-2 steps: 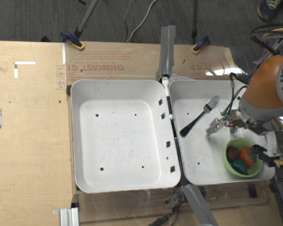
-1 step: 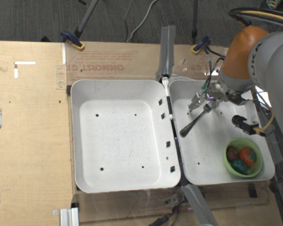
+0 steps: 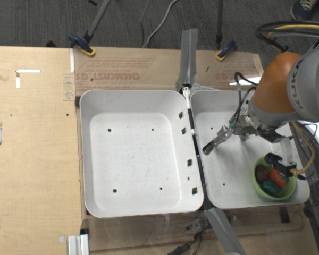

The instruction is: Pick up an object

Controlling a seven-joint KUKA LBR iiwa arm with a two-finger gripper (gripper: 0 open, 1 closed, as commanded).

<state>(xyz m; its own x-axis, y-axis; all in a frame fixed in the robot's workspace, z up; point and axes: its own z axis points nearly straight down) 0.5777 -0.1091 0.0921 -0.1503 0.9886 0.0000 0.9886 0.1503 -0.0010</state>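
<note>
My arm [image 3: 303,84] shows a thick grey casing with a glossy orange band [image 3: 276,86] above the wrist. Thin black cables loop around the metal wrist block, and the dark, slender gripper [image 3: 208,149] tapers out from it over my screen.

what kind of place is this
Probably a robotics lab or test bench, not a home or shop. A grey and orange robot arm reaches over two white bins set on a plywood bench. Clamps hold cardboard at the back edge, and cables run across the carpeted floor.
</note>
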